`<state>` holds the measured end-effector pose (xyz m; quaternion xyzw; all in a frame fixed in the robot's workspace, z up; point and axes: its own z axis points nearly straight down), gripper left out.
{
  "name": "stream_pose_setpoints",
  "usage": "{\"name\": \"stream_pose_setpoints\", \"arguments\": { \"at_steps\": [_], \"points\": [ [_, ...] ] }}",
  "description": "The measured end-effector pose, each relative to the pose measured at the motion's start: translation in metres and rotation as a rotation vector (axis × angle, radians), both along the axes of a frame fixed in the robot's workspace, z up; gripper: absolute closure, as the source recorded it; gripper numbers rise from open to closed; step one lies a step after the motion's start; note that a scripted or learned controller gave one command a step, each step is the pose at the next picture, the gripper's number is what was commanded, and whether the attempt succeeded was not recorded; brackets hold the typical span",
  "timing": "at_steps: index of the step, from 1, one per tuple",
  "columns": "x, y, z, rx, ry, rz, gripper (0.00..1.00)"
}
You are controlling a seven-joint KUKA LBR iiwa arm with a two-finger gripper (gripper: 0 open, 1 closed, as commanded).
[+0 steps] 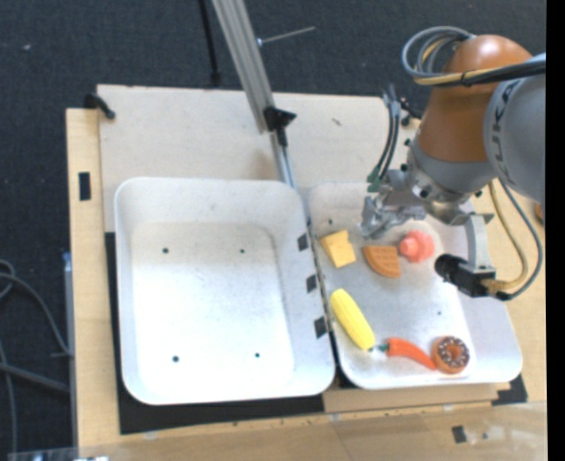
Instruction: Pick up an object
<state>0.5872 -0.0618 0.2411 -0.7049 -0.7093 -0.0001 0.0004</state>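
The gripper [379,221] hangs over the back of the right bin [484,339], its metal fingers too small and blurred to tell how far apart they stand, and nothing is visibly between them. Just below it in that bin lie a yellow cheese wedge [338,249], an orange-brown bread piece [383,260] and a pink-red round fruit [417,247], with a corn cob [353,318], a carrot [409,351] and a chocolate doughnut [452,353] nearer the front. Part of the letters "KUKA" shows on the grey arm [518,137], and the left bin [215,291] adjoins the right 1.

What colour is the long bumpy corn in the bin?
The corn is bright yellow, seen in the camera view, lying in the right bin.
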Motion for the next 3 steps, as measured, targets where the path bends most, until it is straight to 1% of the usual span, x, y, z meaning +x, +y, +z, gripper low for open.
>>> {"name": "stream_pose_setpoints", "arguments": {
  "at_steps": [1,2,3],
  "points": [
    [0.005,0.047,-0.006,0.000,0.001,0.000,1.00],
    [0.031,0.098,-0.004,0.001,-0.003,0.001,1.00],
    [0.037,0.150,-0.012,0.000,-0.002,0.001,1.00]
  ]
}}
